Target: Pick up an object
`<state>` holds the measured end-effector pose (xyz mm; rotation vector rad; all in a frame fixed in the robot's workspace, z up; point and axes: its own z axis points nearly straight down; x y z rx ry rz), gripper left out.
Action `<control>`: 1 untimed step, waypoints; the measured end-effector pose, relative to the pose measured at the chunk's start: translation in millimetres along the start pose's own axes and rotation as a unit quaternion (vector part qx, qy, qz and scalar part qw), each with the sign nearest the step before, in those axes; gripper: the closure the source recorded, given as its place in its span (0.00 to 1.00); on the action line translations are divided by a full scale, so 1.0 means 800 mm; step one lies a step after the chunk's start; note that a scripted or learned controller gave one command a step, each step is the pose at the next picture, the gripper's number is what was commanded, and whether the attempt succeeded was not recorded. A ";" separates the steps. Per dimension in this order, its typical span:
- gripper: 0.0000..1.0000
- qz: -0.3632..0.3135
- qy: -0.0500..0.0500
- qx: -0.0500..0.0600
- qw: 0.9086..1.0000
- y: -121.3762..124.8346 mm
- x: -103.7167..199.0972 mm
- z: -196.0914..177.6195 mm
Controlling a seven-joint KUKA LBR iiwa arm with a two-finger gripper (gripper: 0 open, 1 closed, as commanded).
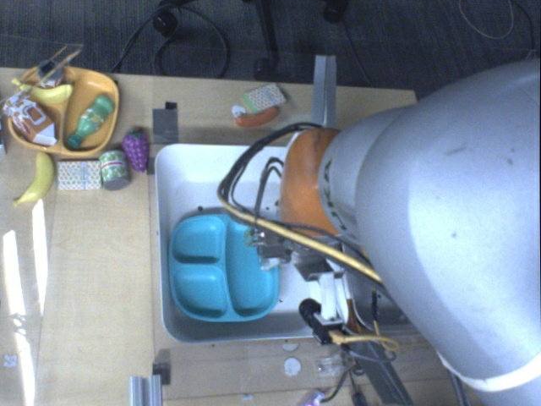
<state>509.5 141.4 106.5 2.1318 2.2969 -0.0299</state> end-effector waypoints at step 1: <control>0.00 -0.007 0.007 -0.003 1.000 0.001 0.014 -0.006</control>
